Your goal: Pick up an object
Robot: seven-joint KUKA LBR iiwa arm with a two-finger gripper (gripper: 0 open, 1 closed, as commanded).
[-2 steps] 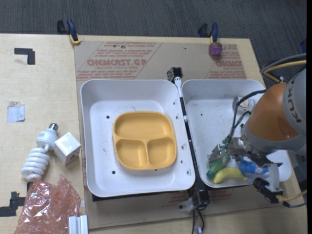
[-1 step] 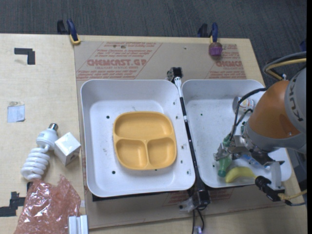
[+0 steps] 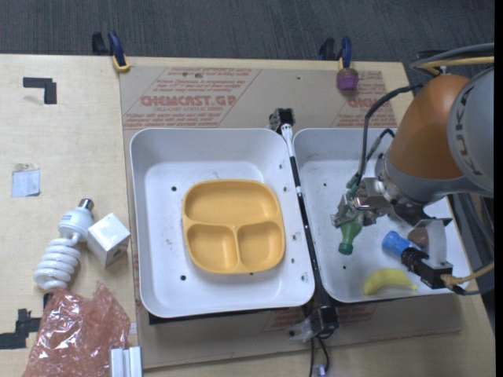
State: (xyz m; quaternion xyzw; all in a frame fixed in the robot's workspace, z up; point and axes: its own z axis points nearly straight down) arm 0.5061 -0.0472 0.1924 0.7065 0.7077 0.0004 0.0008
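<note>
My gripper [image 3: 351,214] hangs low in the right bin [image 3: 322,171], and a green bottle-shaped object [image 3: 349,236] sits right at its fingertips, its neck between them. A yellow banana [image 3: 388,281] lies near the bin's front edge. A blue object [image 3: 395,244] rests to the right of the green one, with a brown object [image 3: 421,236] beside it, partly hidden by the arm. The left bin [image 3: 157,171] holds a yellow divided tray [image 3: 233,225].
The grey and orange arm [image 3: 440,140] covers the right bin's right half. Outside the bins, at the left, lie a spiral light bulb [image 3: 63,250], a white cube [image 3: 108,238] and crumpled pink wrap [image 3: 75,332]. A purple object [image 3: 347,78] sits on the cardboard behind.
</note>
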